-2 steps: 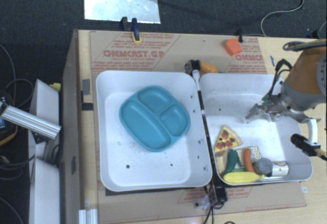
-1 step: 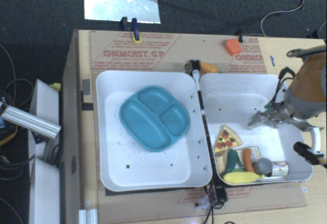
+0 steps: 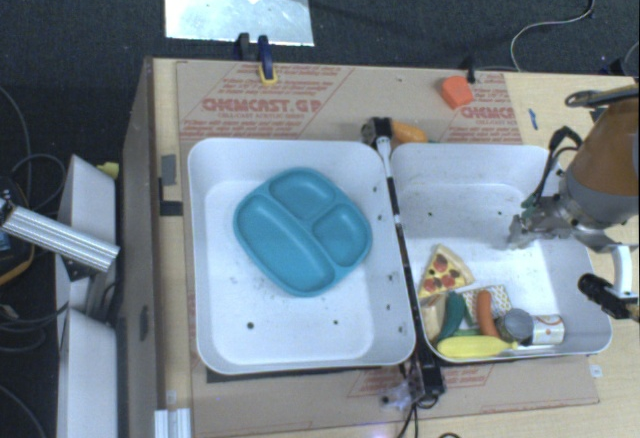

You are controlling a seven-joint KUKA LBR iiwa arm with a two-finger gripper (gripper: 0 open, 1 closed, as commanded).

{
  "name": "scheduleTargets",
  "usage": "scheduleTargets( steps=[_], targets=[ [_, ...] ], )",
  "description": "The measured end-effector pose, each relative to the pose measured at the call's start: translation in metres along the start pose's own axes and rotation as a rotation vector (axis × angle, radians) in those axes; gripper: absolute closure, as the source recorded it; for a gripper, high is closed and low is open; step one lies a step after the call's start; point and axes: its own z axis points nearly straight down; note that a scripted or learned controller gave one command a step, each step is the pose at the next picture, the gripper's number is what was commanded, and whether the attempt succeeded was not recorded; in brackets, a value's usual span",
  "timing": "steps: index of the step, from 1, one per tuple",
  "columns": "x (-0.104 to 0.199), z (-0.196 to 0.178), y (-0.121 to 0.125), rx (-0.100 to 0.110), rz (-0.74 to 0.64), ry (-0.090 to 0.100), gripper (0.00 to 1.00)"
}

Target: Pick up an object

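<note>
Here, the claw point(image 3: 522, 229) hangs in the right bin point(image 3: 470, 176); toys point(image 3: 480, 316) lie toward the near-left. Its grip state seems unreadable.

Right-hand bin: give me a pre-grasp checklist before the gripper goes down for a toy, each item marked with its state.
1. Targets present: ok. A pizza slice, a yellow banana, an orange hot dog and a grey piece lie in the right bin.
2. Gripper above a target: not ok. It sits over bare bin floor, up and right of the pile.
3. Toys separated for a clean grasp: not ok. They crowd together in the near corner.
4. Finger opening: cannot tell.
5. Gripper free of any load: cannot tell.
6. Blue divided plate out of the way: ok, it lies in the left bin.
</note>
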Motion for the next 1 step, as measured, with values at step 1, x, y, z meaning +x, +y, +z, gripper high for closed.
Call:
scheduleTargets(
  steps=[1],
  targets=[
    [0.0000, -0.0107, 0.0010, -0.003, -0.001, 0.000, 1.00]
  ],
)
